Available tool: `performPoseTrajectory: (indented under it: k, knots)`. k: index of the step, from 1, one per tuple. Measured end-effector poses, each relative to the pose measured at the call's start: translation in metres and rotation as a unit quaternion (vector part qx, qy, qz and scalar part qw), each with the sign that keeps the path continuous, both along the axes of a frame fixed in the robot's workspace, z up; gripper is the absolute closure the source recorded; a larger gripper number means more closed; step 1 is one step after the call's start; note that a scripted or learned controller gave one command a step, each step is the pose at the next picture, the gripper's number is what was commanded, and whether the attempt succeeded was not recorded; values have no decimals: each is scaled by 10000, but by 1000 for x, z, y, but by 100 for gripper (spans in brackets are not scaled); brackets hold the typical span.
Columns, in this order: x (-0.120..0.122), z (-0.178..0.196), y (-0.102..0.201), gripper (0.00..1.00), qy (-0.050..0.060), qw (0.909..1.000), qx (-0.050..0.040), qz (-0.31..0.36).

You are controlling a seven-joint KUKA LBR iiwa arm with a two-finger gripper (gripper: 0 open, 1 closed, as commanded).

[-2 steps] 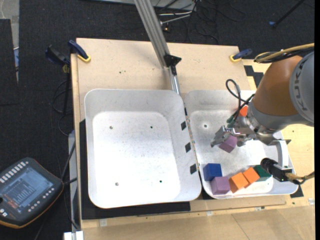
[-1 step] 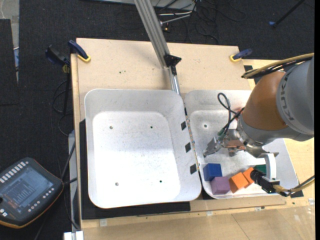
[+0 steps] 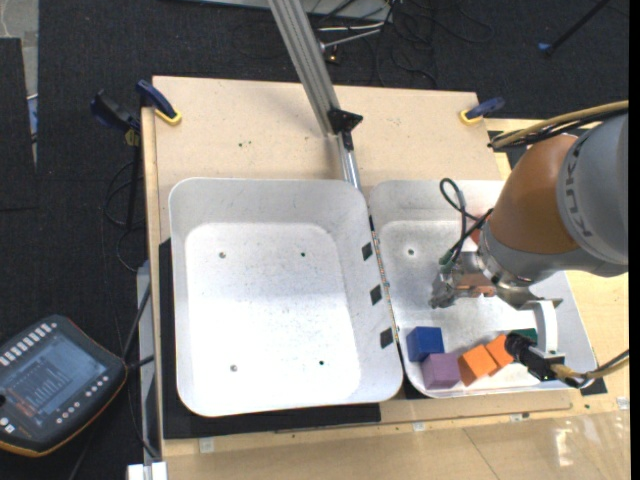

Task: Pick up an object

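Two shallow white bins sit side by side on your tan surface [image 3: 300,128], black floor around it. Your grey arm [image 3: 560,208] reaches over the right bin [image 3: 420,238], its jaws [image 3: 445,290] low above the bin floor; you cannot tell whether they are spread or pressed together. Near the bin's front edge lie a blue block [image 3: 425,342], a purple block [image 3: 439,370] and an orange block [image 3: 482,359], close together.

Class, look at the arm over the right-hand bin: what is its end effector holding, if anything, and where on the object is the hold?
It cannot be told: the end effector hangs above the bin floor, no object visible in it.
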State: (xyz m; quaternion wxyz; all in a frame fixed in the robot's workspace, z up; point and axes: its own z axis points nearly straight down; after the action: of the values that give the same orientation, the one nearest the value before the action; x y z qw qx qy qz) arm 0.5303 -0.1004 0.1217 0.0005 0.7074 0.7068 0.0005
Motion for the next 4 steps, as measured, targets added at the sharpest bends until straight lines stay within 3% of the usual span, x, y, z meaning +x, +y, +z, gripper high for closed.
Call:
performPoseTrajectory:
  k: [2, 3, 4]
  knots:
    - [3, 108, -11, 100, -30, 10000, -10, 15]
    - [3, 110, -11, 100, 0, 10000, -5, 13]
    - [12, 101, 41, 100, 14, 10000, 9, 42]
